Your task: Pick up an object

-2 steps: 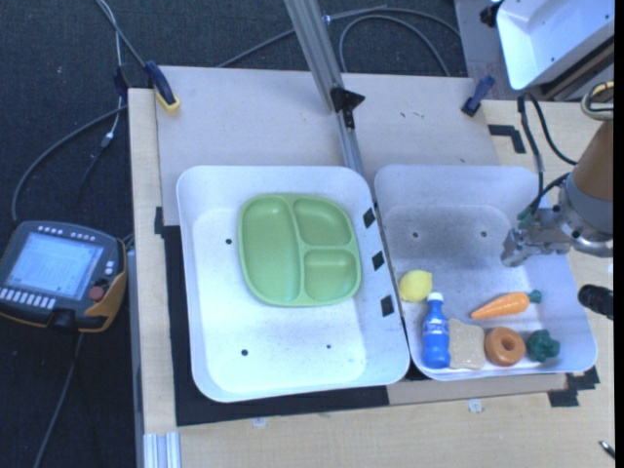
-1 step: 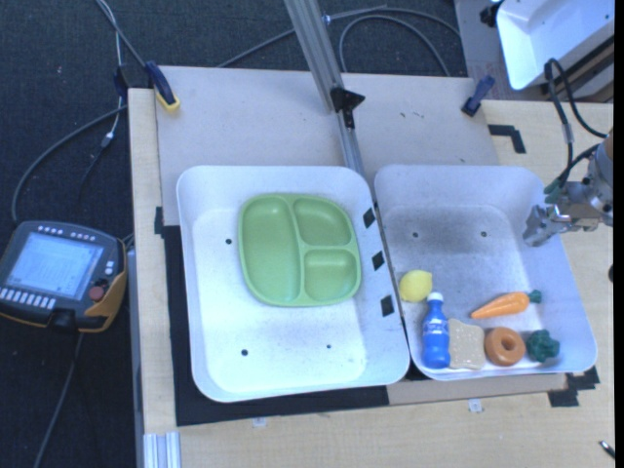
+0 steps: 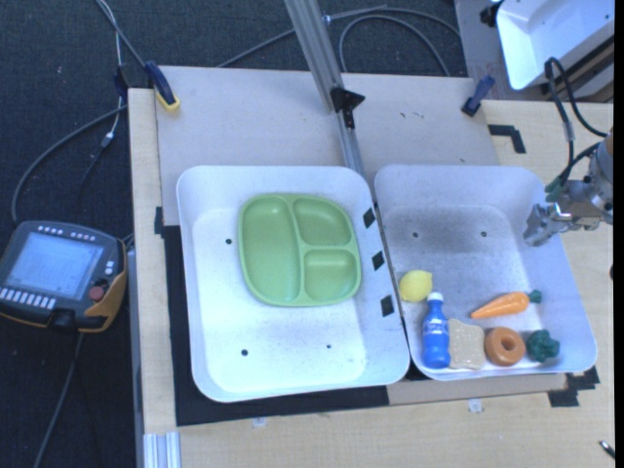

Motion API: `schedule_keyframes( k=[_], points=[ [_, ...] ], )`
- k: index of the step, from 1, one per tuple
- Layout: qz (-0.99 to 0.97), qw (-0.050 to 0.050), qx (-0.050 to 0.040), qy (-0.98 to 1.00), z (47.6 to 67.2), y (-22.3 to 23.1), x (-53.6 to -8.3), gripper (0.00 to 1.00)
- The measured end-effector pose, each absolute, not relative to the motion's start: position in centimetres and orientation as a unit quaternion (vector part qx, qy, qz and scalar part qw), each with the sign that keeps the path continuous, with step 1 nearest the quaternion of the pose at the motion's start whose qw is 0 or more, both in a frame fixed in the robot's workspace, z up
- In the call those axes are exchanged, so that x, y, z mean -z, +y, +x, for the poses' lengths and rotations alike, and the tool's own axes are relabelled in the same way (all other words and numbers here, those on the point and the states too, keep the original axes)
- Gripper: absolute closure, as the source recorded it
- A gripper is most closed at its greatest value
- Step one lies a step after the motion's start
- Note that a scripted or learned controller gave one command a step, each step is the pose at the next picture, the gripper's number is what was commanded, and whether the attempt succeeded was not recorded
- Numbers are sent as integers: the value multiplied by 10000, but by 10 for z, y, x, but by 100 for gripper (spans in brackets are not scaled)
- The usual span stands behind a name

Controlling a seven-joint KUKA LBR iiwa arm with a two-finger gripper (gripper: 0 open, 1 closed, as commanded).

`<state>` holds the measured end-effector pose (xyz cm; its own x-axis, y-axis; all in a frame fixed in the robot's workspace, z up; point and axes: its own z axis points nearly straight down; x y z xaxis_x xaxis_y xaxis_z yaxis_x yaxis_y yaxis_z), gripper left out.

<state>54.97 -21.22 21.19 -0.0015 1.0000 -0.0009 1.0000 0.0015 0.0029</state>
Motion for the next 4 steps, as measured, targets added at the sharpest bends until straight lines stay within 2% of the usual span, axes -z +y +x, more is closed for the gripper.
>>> schedule_keyframes(
  k=[1,3,4],
  points=[
    [7053,-15,-4,7089,554,-161,-204,100],
    [7047,5,-18,7095,561,-43,-222,100],
    [7046,-6,-9,7096,568,14,-213,100]
  ],
)
